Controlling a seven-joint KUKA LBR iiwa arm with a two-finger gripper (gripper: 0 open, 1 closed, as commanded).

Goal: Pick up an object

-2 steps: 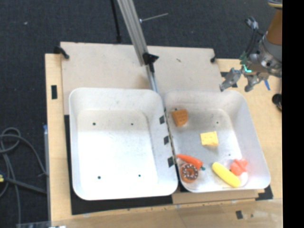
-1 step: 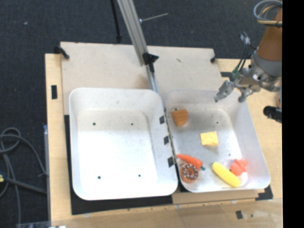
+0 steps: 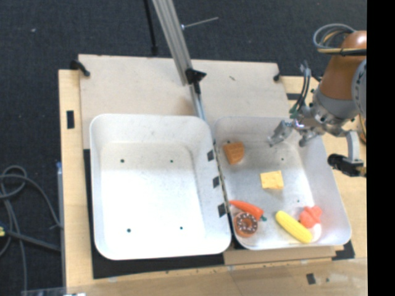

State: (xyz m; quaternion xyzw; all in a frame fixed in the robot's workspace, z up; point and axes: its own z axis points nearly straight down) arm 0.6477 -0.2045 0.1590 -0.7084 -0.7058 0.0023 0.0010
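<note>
The right bin (image 3: 321, 165) holds several small things: an orange-brown block (image 3: 234, 152) at its upper left, a yellow cheese-like square (image 3: 272, 180) in the middle, a carrot (image 3: 246, 208), a brown doughnut (image 3: 246, 224), a yellow banana (image 3: 293, 226) and a red-orange piece (image 3: 311, 216) along the front. My gripper (image 3: 291, 135) hangs over the bin's back right part, its two fingers spread apart and nothing between them. It is well to the right of the orange-brown block and above the yellow square.
The left bin (image 3: 154, 184) lies beside the right one. A slanted metal pole (image 3: 176, 39) rises from the back between the bins. Cables (image 3: 18, 190) lie on the floor at the left.
</note>
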